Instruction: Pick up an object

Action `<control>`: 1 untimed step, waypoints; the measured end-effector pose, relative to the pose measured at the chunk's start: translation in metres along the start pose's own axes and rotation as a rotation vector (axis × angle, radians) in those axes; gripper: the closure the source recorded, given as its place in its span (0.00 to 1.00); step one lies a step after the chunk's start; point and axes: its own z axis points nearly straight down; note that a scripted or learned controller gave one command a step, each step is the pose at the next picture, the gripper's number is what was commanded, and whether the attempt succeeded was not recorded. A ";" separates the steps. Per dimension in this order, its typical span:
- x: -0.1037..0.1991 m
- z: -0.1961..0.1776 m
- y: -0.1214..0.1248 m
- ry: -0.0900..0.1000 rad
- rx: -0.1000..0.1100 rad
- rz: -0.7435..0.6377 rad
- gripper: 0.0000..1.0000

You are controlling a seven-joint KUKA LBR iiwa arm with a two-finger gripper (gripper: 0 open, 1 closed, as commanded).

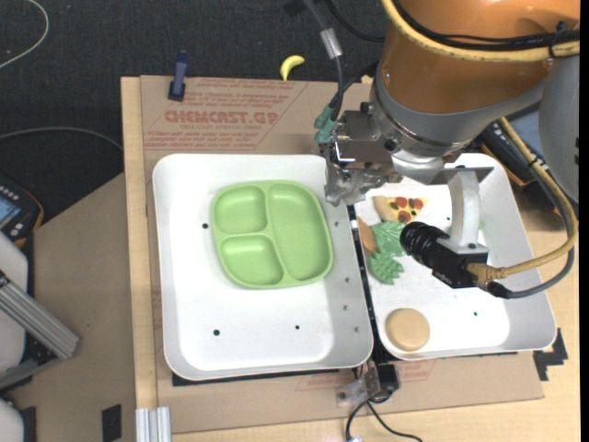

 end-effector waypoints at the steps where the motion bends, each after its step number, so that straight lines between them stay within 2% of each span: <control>1: 0.065 0.003 0.000 0.000 0.004 -0.002 1.00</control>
